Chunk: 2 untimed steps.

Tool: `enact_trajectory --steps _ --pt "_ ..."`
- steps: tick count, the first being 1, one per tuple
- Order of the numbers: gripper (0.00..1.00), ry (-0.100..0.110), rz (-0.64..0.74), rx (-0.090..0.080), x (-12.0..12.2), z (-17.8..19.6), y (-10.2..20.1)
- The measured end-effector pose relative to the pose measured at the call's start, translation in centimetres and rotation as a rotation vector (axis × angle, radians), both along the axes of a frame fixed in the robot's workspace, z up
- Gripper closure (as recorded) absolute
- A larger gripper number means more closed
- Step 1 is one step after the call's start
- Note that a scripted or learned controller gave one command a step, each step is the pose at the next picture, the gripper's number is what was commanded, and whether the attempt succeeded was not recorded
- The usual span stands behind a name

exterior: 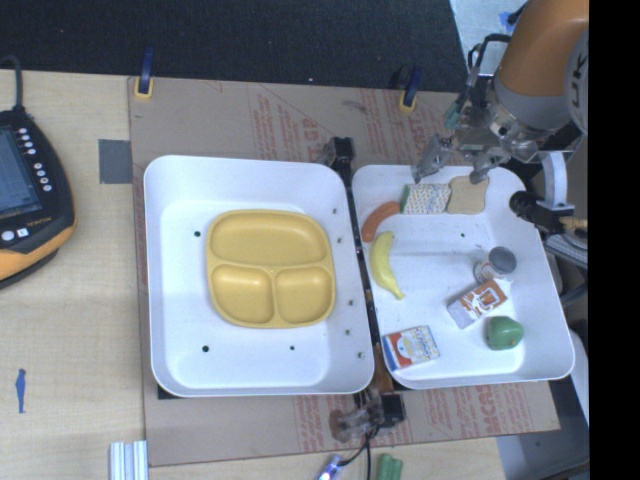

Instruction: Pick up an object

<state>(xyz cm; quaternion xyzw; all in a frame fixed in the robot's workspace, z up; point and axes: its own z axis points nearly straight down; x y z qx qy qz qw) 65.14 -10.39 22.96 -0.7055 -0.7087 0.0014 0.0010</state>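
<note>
**Robot hand hangs open over crowded bin**

The grey arm's hand (pixel 455 163) hovers at the far edge of the right bin (pixel 540 368), its two fingers spread apart with nothing between them. Just below the left fingertip lies a speckled white-and-green packet (pixel 426 200); just below the right fingertip, touching that packet's side, sits a tan slab (pixel 467 197). Nearer the camera and to the hand's left, an orange curved piece (pixel 377 219) rests against the bin's inner wall, with a yellow banana (pixel 385 265) lying just beside it. Well in front of the hand, a small grey can (pixel 497 263) stands near the bin's middle; just beyond it are a red-and-white carton (pixel 475 302) and, touching the carton's corner, a green ball (pixel 503 333). A blue-and-white box (pixel 411 347) lies at the bin's near rim. Across the divide, the left bin (pixel 180 358) carries a yellow divided tray (pixel 270 268). Farther off, a black-and-orange control pendant (pixel 28 193) rests on the counter (pixel 70 368).
</note>
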Motion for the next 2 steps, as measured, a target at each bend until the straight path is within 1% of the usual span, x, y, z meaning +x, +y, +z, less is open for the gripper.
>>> enact_trajectory --steps 1,2 --pt "0.00 0.002 0.002 -0.001 0.5 -3.8 6.7" --pt "0.00 -0.001 0.000 -0.001 0.5 -3.8 5.4"
